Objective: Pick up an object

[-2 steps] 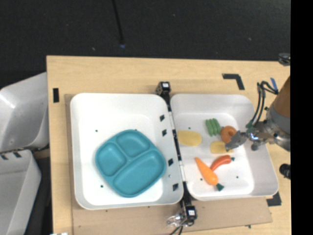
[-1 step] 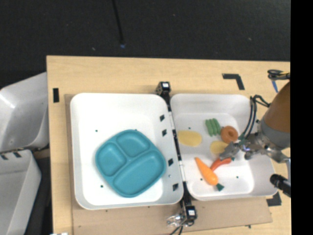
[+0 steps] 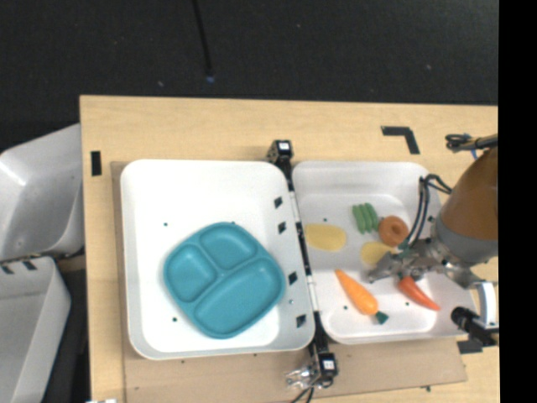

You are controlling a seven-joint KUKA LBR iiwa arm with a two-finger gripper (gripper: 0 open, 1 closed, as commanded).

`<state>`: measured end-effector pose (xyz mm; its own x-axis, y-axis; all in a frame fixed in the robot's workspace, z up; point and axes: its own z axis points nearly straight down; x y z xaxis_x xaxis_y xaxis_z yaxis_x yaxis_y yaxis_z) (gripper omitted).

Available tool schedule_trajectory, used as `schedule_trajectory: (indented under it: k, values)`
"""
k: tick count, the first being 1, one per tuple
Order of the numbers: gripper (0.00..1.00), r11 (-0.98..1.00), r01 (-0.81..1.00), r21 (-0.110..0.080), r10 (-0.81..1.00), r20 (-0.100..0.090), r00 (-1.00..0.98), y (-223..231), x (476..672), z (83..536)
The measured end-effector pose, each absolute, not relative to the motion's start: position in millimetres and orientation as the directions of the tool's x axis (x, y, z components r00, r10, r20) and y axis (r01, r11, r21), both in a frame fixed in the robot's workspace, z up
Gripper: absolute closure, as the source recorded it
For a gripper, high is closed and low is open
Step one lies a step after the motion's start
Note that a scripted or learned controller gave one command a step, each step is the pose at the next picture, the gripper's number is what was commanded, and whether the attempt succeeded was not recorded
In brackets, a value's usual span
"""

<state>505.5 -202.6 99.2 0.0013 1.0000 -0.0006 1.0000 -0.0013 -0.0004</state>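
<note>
The likeliest target is judged to be the small yellow piece [image 3: 375, 251], which is seen in the right bin [image 3: 352, 175], toward its right side, just left of the gripper [image 3: 388, 267]. Whether the gripper is open or closed cannot be told, and nothing is seen to be held by it. It is lowered into the bin from the right edge, close to the floor, between the yellow piece and a red pepper [image 3: 417, 293] that is lying toward the bin's front right corner.

Around this, a brown round item [image 3: 393, 228] is found just behind the yellow piece, and a green ridged item [image 3: 364, 217] beside that, toward the back. A larger yellow item [image 3: 325, 238] is placed near the left wall of the bin, and an orange carrot [image 3: 359, 293] is laid slantwise toward the front edge.

In the left bin [image 3: 143, 191], a blue divided plate [image 3: 222, 279] is set at the middle.

The step in hand is judged to be the descent and approach to a grasp; no object has yet been lifted. The next move calls for the gripper to be centred over one single piece, since the items are crowded, then closed and raised straight up so that neighbours are not dragged.
</note>
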Motion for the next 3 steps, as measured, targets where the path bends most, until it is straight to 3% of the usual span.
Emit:
schedule_trajectory:
  k: [1,3]
  values:
    - [1.00,-0.006,1.000,0.004,1.000,-0.003,0.006,-204,506.3,112]
    - [1.00,0.003,1.000,0.006,1.000,-0.003,-0.003,-205,511.4,206]
